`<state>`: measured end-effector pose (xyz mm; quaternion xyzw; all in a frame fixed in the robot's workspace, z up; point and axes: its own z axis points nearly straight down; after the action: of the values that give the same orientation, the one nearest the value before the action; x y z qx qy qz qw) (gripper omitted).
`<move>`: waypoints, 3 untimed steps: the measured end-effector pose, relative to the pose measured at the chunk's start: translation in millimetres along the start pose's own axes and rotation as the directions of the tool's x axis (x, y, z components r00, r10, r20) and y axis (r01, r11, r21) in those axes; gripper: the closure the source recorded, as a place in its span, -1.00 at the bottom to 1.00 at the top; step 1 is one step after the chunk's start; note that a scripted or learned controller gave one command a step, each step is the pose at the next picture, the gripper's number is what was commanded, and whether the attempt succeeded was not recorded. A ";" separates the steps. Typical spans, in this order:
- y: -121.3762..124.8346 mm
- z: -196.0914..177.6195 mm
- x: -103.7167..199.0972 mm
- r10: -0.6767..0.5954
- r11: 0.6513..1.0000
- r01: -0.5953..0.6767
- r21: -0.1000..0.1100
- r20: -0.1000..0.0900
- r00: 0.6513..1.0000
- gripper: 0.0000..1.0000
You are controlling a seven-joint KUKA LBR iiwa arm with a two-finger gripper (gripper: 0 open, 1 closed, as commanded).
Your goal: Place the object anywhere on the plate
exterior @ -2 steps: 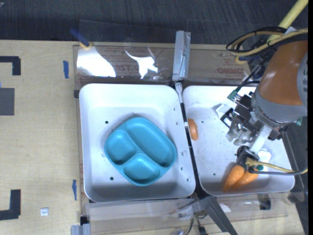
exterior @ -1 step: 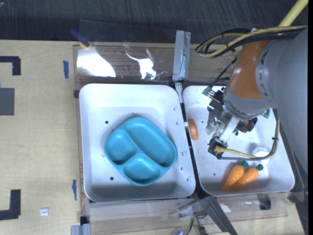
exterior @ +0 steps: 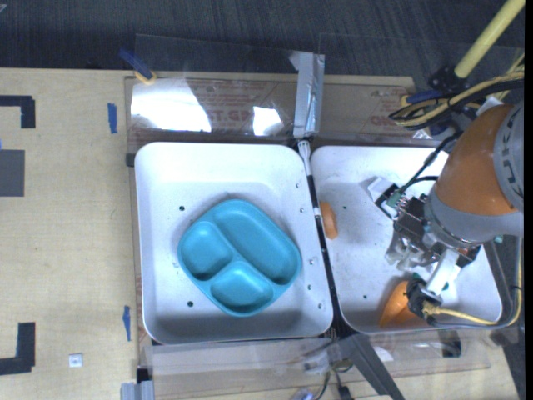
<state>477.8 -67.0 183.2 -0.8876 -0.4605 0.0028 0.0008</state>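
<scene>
My gripper (exterior: 414,252) sat over the right bin (exterior: 358,302), toward its front-right part, wrist pointing down; from this angle I couldn't tell whether it was spread or closed, the arm body blocked it. Nothing visibly sat in it, so I counted the grasp as not made. Two orange things were in that bin: a larger orange object (exterior: 395,305) near the front wall, just beside and slightly toward the camera-front from my tool, and a small orange piece (exterior: 329,221) against the left wall, near the divider between bins. I took the larger one as the likely target since it was the closer of the two, almost under me; its long axis looked to run roughly front-to-back, tilted, but part was hidden by my wrist cabling. The plate (exterior: 240,255), blue, three compartments, lay in the middle of the left bin (exterior: 158,190), well apart from me, off to camera-left across the divider. So the coming move hinged on a short drop toward the front, then a long carry leftward. Count: two bins, one plate, two orange items, one arm.
</scene>
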 end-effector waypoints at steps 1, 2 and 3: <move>69.6 -49.0 74.6 -0.293 0.956 0.293 -0.006 -0.003 0.956 1.00; 40.0 -1.7 54.1 -0.954 0.298 0.954 -0.005 0.001 0.298 1.00; 102.3 -73.5 114.8 -0.974 0.226 0.974 -0.010 0.007 0.226 1.00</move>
<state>627.9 -31.9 255.8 -0.4087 -0.9127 -0.0016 -0.0028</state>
